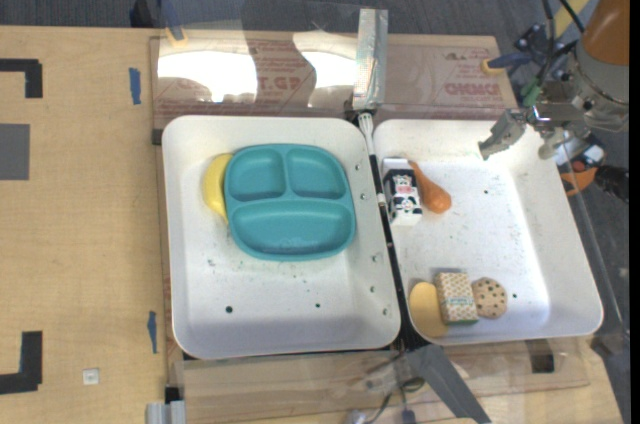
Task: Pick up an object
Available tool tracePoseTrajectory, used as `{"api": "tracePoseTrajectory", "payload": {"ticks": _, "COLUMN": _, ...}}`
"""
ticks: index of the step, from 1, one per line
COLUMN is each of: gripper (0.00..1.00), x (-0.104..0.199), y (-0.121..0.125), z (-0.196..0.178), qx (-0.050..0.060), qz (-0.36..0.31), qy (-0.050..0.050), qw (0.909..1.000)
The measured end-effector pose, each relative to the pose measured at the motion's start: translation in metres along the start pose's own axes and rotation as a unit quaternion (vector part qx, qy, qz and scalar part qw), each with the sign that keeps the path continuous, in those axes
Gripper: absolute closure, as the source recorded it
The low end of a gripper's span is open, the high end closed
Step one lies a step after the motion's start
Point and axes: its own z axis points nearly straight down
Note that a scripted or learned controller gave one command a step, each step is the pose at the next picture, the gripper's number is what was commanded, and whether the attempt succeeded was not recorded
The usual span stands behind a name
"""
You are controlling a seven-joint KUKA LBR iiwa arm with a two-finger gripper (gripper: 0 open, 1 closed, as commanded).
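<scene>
Camera view: pincer open above right bin

Carrot (432, 193) lies in the right bin (520, 242) beside a small milk carton (402, 191). Pincer (524, 138) hovers near the bin's far right corner, fingers apart, holding nothing. A teal divided plate (290, 200) sits in the left bin (280, 312)

Teal divided plate (290, 200), three compartments, flat in left bin, partly covering yellow item (213, 183) at its left side. In right bin, near left wall: small milk carton (401, 191) lying flat, touching orange carrot (431, 191) on its right. Near front edge: yellow flat piece (424, 304), patterned small box (457, 297) and round brown cookie (489, 296), all close together, touching.
</scene>
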Motion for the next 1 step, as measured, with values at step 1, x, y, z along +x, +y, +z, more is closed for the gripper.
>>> {"api": "tracePoseTrajectory", "payload": {"ticks": 1, "gripper": 0.00, "x": 0.0671, "y": 0.0137, "z": 0.0870, "qx": 0.004, "qz": -0.062, "qy": 0.001, "qw": 0.9981}}
